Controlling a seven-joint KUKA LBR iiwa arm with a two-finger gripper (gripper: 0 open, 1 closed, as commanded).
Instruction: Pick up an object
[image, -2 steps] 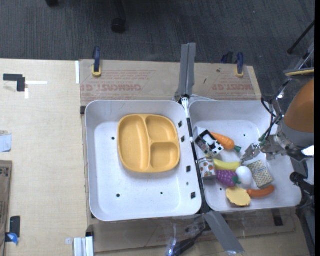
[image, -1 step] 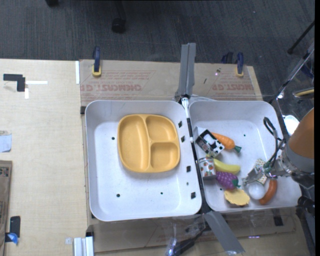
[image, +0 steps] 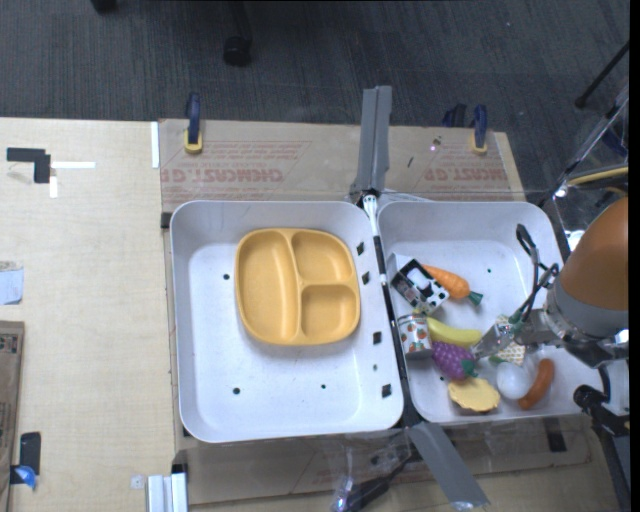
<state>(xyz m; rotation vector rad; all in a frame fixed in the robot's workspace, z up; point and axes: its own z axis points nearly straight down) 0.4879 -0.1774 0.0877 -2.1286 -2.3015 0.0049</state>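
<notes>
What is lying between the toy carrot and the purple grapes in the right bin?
In the camera view, a yellow banana lies between the toy carrot and the purple grapes, which it touches.

So the arm is showing up as a chunky rounded orange dome sitting on a grey collar, pretty much the classic KUKA look. Below the collar the wrist is going darker, with grey and black blocky parts bolted together. A couple of thin dark cables are looping off the upper side of it. The gripper is looking like a slim metallic piece tapering to a narrow tip, silvery grey with some pale bits on it. Everything past the dome is getting a bit blurry, so I'm not making out screws or labels.
</notes>
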